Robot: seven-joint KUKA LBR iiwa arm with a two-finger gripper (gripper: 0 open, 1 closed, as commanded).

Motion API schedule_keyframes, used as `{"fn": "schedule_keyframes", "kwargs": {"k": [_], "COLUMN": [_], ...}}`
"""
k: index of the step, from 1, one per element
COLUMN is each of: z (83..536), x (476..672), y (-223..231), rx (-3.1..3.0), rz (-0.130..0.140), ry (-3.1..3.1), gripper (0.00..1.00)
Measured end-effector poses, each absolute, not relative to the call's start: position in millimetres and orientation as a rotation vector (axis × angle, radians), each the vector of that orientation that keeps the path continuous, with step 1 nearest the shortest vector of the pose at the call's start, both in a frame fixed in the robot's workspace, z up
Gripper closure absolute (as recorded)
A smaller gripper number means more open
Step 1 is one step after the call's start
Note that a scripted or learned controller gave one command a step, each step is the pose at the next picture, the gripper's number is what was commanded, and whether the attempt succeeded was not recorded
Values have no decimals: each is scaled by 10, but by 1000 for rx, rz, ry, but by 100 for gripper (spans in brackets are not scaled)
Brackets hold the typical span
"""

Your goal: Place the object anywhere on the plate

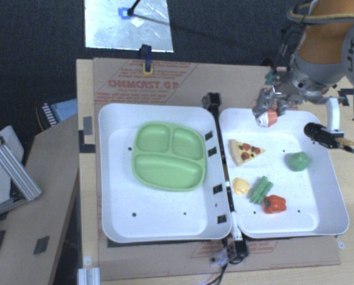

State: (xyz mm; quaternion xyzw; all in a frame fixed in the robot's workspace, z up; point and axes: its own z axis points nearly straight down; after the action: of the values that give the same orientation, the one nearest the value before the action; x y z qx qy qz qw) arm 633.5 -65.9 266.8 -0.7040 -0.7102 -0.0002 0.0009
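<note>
Orange-and-white toy (pixel 268 119), small, gripped between the fingers of the gripper (pixel 266 113), held above the far left corner of the right bin (pixel 325 218). Arm (pixel 328 22): grey, orange band, entering from the right. Right bin contents: pizza slice (pixel 246 151), green lump (pixel 297 161), yellow piece (pixel 241 186), green beans (pixel 260 190) touching red pepper (pixel 274 203). Left bin (pixel 117 218): green plate (pixel 168 156), three compartments, lying flat near the middle.

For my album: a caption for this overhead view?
Gripper holds an orange toy above the right bin; green plate waits left.
</note>
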Motion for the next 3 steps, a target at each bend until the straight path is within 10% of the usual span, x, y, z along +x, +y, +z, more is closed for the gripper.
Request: {"fn": "schedule_keyframes", "kwargs": {"k": [3], "z": [2433], "x": [5672], "y": [731], "rx": [-2208], "rz": [-1], "ry": [-2231], "gripper": [100]}}
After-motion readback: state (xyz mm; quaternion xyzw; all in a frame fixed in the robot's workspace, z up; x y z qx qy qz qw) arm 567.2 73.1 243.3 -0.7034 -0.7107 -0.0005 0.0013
